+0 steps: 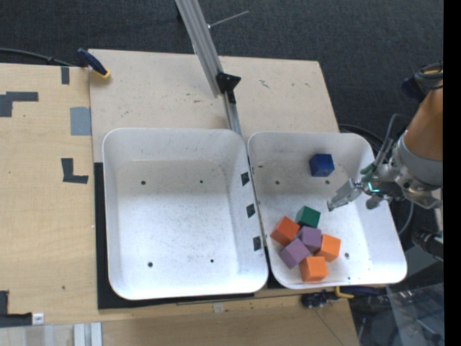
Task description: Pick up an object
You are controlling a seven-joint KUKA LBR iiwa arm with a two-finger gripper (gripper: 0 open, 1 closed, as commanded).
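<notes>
1. Jaws (354,194) hang over right bin (360,150), near its right wall; look spread apart, nothing betw. them.
2. Blue cube (322,165) lies up and left of jaws, near but not touching.
3. Cluster below-left of jaws, front of bin: green cube (309,215), 3 orange cubes (285,230), 2 purple cubes (294,252), packed touching.
4. Left bin (115,193) sits beside on counter (43,215).
5. No readable labels or writing.
</notes>
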